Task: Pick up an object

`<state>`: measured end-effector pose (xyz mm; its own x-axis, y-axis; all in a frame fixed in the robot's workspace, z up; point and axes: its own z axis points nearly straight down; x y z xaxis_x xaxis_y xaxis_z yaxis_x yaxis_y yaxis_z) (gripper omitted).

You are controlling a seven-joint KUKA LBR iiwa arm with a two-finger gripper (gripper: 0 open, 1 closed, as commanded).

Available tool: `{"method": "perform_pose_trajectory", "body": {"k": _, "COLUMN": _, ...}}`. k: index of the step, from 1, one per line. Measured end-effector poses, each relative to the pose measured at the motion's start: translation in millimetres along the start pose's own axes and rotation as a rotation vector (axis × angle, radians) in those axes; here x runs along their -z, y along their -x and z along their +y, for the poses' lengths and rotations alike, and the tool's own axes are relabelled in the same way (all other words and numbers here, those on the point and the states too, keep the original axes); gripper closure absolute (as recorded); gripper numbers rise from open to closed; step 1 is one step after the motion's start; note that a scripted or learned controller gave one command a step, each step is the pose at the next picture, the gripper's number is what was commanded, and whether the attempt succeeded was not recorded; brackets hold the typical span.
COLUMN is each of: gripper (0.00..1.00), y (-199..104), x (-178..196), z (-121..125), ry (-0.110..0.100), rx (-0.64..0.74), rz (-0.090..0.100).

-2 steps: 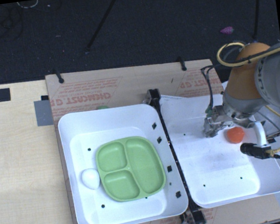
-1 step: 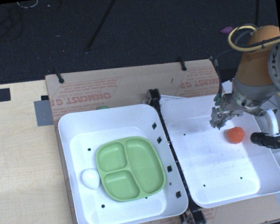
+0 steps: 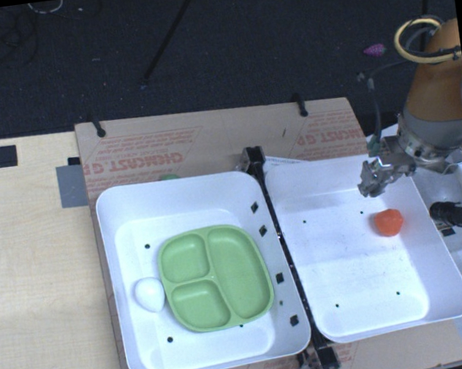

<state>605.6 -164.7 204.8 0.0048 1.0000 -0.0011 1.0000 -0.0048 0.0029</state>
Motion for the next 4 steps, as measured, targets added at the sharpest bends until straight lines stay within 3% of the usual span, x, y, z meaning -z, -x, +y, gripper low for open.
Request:
{"method": "perform_pose_trajectory", "body": {"k": 1, "gripper": 1.0, "y": 1, "x": 53, "z": 1, "ry": 0.0, "rx": 0.005, "rz": 0.0}}
{"method": "perform_pose_trajectory", "body": {"k": 3, "gripper": 1.0, "y": -111, "x": 58, "z": -16, "ry": -0.006, "rx": 0.009, "rz": 0.003}}
{"method": "perform_pose_trajectory", "body": {"k": 4, "gripper": 1.0, "y": -157, "x": 57, "z": -12, "ry": -0.006, "rx": 0.009, "rz": 0.002}}
